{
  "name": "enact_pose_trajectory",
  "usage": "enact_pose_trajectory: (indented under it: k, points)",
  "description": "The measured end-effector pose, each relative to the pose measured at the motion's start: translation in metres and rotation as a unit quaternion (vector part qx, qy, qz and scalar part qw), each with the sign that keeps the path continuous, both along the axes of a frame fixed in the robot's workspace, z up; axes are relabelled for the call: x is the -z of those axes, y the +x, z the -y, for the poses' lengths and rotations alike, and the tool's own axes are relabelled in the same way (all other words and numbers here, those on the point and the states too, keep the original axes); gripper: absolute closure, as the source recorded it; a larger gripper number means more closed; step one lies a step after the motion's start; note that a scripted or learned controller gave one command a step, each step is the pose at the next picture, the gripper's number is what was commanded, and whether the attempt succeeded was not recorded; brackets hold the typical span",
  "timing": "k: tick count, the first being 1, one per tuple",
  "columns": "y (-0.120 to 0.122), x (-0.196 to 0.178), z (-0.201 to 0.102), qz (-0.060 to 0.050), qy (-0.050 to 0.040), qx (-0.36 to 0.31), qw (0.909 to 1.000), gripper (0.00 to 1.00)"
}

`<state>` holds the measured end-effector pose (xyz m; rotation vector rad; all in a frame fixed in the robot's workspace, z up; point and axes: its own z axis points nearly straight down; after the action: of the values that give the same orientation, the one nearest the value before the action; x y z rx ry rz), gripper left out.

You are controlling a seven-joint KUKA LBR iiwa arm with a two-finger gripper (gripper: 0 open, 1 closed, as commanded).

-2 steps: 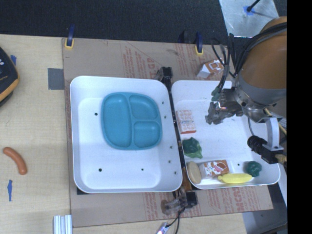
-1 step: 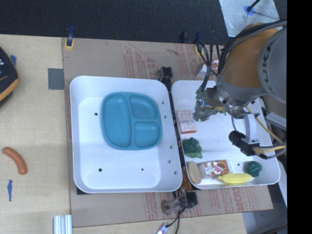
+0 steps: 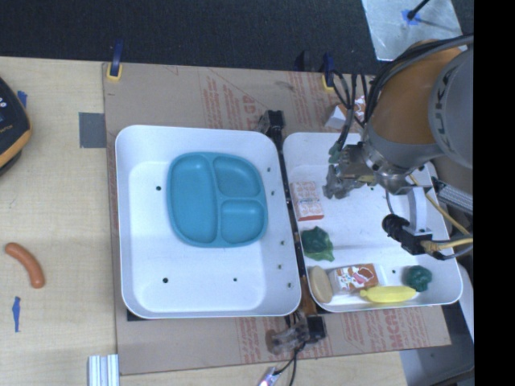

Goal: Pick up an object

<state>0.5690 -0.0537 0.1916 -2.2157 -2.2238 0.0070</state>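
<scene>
My gripper [image 3: 336,182] hangs over the upper middle of the right bin [image 3: 366,145], its fingers pointing down and left. Just left of it lies a small pale packet with red print [image 3: 306,199]. Below that sits a green leafy toy [image 3: 318,244]. Along the bin's front edge lie a tan round piece [image 3: 321,284], a red-and-white packet [image 3: 355,278], a yellow banana [image 3: 389,294] and a dark green lump [image 3: 418,277]. I see nothing between the fingers.
The left bin [image 3: 137,215] holds a blue divided plate [image 3: 216,199]. A sausage toy [image 3: 26,264] lies on the bench at far left. A black and yellow device [image 3: 10,125] sits at the left edge. Cables [image 3: 418,232] trail from the wrist over the right bin.
</scene>
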Motion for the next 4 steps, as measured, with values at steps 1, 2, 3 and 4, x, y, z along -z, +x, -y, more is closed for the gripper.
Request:
enact_pose_trajectory:
  k: [1,2,3,4]
  points:
    - [0.031,0.0,-0.018,0.001,0.0007,0.0,1.0,1.0]
    - [-0.012,-0.045,-0.016,0.0,0.001,0.001,1.0,1.0]
    - [-0.012,-0.044,-0.016,0.0,0.001,0.001,1.0,0.0]
    - [-0.021,0.0,-0.007,0.0,0.0001,0.0,1.0,0.0]
